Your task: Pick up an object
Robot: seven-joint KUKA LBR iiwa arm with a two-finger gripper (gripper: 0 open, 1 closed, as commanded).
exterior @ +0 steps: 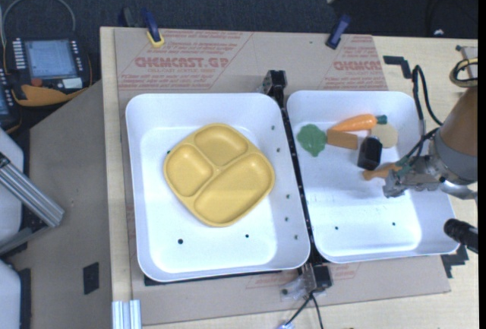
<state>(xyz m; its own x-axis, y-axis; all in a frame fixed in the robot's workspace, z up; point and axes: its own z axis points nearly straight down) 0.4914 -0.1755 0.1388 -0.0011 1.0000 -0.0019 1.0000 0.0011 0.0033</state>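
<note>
Pincer low in right bin, beside black object and carrot; finger state impossible to tell. Small orange piece partly hidden behind pincer.

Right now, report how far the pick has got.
Done: the gripper is down in the right bin, beside the toy pile. In hand: nothing that the view shows; the carrot, the black piece and the green piece all lie in the bin. Left: grasp one and lift.
</note>
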